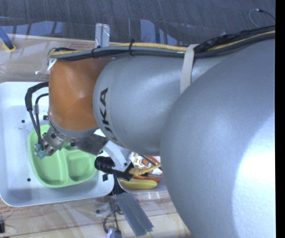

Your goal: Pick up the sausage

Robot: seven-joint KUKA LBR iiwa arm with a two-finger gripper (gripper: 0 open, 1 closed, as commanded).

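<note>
The grey arm with its orange band [70, 95] covers most of the camera view and reaches down into the left white bin [6, 133]. Its gripper [44, 150] hangs low over the left rim of a green divided plate [63, 170] in that bin. The wrist hides how the gripper stands. A reddish-brown sausage-like piece [143, 179] lies at the near left edge of the right bin. It rests on something yellow [141, 185] and sits partly under the arm, well to the right of the gripper.
An orange-and-white item [146, 161] lies just behind the sausage-like piece. A black part [110, 166] on the arm juts out beside them. A grey metal bracket [132, 213] sits on the wooden bench in front of the bins. Cables run along the arm's top.
</note>
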